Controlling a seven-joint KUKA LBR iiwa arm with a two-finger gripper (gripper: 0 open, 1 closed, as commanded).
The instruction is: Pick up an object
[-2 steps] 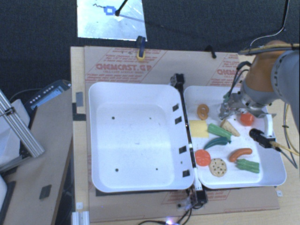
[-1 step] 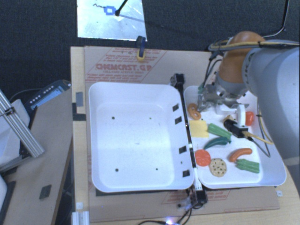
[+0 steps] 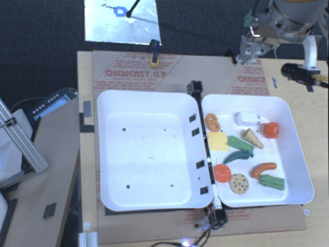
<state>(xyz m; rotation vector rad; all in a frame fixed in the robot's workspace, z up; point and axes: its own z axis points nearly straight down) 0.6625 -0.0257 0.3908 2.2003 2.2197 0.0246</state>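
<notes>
Toy food pieces are lying scattered in the right bin (image 3: 295, 133), and any one of them would serve for the pick. Nearest the camera, a cookie (image 3: 239, 183) is sitting just beside a red tomato slice (image 3: 222, 173), with a green piece (image 3: 272, 182) and a sausage (image 3: 264, 168) close by on the right. Farther in, a yellow cheese square (image 3: 217, 141) is lying flat next to a green bean-like piece (image 3: 239, 144) — then a pretzel (image 3: 212, 121), a tan wedge (image 3: 252, 137), a red tomato (image 3: 271, 129) and a white block (image 3: 247, 119) near the far wall. All are looking small, light and rigid, probably smooth plastic, so slippery rather than fragile. The flat ones would be giving little to pinch; the sausage, taken across its narrow middle, is seeming the easier hold. The left bin (image 3: 105, 138) is standing beside it on the table (image 3: 87, 71). Farthest back, the gripper (image 3: 250, 49) is hanging above the table beyond the right bin's far rim, well apart from every piece and carrying nothing — whether it is spread or closed, I cannot tell.
</notes>
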